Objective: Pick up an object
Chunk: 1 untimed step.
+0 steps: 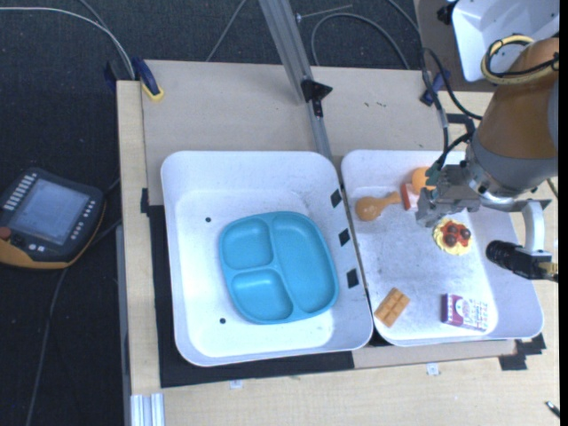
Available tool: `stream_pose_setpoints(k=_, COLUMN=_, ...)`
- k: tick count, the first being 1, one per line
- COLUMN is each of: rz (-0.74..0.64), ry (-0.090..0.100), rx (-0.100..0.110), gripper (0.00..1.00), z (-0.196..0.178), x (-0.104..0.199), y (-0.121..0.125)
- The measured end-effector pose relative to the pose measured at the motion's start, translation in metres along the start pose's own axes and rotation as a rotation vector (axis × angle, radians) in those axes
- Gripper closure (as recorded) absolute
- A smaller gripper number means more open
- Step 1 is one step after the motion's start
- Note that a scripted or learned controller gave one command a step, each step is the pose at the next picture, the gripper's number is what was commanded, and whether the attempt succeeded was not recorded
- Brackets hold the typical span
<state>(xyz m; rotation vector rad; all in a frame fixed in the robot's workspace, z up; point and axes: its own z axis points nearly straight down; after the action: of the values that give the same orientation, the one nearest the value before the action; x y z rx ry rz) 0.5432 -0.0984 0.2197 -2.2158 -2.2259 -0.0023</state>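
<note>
Gripper: low over the far part of the right bin; whether it is open or closed, I cannot tell.
Nearest things: tart just right and nearer; orange piece just beyond, on the far side.
Spoon: left of the gripper, long axis roughly left-right, perhaps touching the bin wall.
Others: cracker and box at the near edge, well apart.
Left bin: holds the blue tray.

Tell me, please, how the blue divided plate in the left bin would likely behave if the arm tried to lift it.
The blue divided plate looks like rigid moulded plastic, so probably stiff and light. It lies flat with a low rim, so gripping it may be awkward. Its glossy surface could be slippery.
</note>
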Motion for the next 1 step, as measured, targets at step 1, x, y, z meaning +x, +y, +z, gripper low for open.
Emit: stream_pose_setpoints(k=1, rz=-0.002, ry=0.0, rx=-0.002, gripper=1.0, z=-0.0013, x=0.0488, y=0.0224)
